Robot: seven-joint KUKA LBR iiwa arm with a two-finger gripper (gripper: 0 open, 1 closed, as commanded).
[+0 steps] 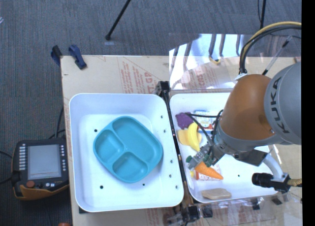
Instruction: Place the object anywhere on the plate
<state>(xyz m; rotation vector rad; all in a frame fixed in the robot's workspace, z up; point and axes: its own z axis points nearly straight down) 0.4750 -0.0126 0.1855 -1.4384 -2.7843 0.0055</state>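
- A blue plate (128, 148) with three compartments is seen lying in the left white bin (81, 121), tilted at a slant within it; nothing rests on it.
- The right white bin (246, 183) is set just beside the left one, their inner rims touching along the middle of the tabletop (118, 72).
- Toy foods are gathered in the right bin: a purple bunch of grapes (184, 119) near the upper left, a yellow banana (192, 137) just below it, an orange carrot (208, 172) lower down, and a flat beige piece (215, 194) near the front rim.
- The grey and orange arm (256, 116) is reached in from the right and is hung over the right bin.
- The hand (199, 160) is placed low between the banana and the carrot, close against both.
- How far the hand is open cannot be told, and nothing can be made out as held in it.
- A pendant with a screen (42, 163) is laid on the floor left of the tabletop.
- Two blue clamps (74, 56) are fixed at the far left corner.
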